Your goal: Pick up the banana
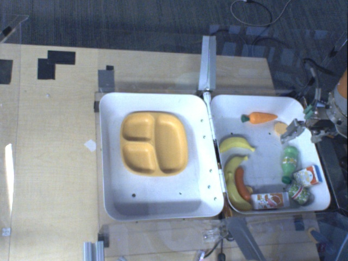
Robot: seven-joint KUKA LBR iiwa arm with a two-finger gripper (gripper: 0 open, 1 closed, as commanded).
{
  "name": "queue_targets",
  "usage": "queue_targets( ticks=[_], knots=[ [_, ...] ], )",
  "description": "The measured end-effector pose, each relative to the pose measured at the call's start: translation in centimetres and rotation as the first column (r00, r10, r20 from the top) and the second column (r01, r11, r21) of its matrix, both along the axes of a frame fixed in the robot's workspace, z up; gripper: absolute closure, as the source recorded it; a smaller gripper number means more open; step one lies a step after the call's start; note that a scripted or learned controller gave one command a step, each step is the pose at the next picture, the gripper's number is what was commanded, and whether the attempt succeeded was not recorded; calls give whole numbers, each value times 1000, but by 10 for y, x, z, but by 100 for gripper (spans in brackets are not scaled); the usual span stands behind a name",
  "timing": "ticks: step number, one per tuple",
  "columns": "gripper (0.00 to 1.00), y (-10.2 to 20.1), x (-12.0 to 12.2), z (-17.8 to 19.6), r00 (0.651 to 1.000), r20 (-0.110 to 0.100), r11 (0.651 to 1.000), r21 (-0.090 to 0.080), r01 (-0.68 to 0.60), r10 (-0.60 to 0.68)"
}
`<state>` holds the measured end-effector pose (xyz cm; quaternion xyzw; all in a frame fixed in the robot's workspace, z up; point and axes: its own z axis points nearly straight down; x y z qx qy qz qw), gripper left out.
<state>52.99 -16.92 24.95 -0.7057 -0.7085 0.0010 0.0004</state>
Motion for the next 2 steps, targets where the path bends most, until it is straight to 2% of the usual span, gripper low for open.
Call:
queue_targets(
  ticks=[1, 2],
  knots=[
    [0, 45, 9, -131, 999, 4, 999, 1, -43, 43],
    [0, 101, 40, -64, 996, 8, 996, 0, -86, 86]
  ],
)
